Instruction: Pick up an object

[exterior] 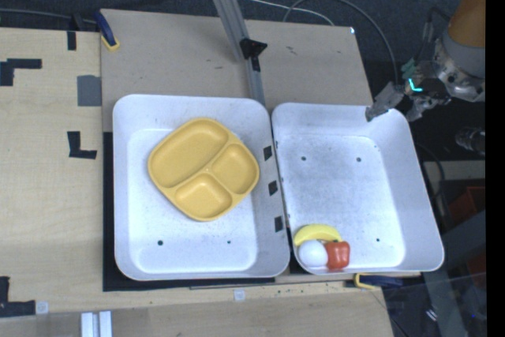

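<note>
Three small items sit bunched in right bin (394,170) near front-left corner: white ball (312,253), red piece (338,254), yellow piece (316,233). Prob. light, smooth plastic; ball may slip, so pinch across red piece. Gripper (392,104) hangs over bin's far-right corner, well apart; finger state can't be told.

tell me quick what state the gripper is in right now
gripper: over the top right corner of the right bin, nothing seen between its fingers; open or shut cannot be told.
</note>
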{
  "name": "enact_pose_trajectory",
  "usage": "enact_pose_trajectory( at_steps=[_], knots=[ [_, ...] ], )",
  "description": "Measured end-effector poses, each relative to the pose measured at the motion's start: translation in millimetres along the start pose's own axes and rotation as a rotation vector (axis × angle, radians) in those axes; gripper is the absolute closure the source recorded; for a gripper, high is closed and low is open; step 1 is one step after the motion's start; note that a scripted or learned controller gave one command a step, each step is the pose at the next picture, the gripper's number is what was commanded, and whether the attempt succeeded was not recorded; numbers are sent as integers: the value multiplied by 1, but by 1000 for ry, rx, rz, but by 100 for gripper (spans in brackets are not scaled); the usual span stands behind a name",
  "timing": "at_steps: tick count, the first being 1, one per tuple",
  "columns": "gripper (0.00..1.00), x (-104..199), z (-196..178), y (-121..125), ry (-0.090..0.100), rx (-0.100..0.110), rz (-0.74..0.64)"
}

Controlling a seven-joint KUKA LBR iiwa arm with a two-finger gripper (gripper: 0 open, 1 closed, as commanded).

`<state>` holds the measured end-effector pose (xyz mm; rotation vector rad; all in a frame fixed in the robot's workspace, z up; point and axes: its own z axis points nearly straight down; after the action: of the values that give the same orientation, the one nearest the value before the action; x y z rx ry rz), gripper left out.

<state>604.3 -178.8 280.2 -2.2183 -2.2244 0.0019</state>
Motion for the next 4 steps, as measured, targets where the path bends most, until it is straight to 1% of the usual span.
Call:
enact_pose_trajectory(
  at_steps=[1, 2, 3, 4],
  knots=[
    [0, 7, 47, -6, 1, 5, 1],
    [0, 5, 98, 2, 1, 5, 1],
    [0, 12, 145, 3, 1, 6, 0],
    [100, 12, 131, 5, 0, 1, 0]
  ],
)
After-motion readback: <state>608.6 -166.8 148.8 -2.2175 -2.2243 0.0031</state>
